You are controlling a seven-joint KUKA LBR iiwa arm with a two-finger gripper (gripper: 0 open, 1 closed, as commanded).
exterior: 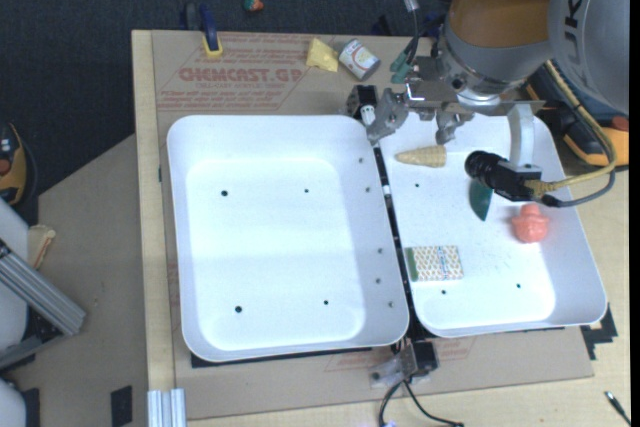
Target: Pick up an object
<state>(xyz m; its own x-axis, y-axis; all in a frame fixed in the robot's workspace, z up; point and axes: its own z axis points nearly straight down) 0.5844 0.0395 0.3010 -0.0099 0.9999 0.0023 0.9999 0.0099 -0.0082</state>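
My gripper hangs over the far end of the right bin, near the divider between the two bins. Its fingers are spread open and there is nothing between them. Just below it, on the bin floor, lies a tan cone-shaped piece. A pink lump sits to the right. A dark teal piece lies next to it, partly under the arm's hardware. Nearer the front lies a small patterned rectangle.
The left bin stands beside the right one. Behind the bins, on the cardboard, lie a yellow scrap, a small white box and a blue clamp. The arm's bulk covers the far right corner.
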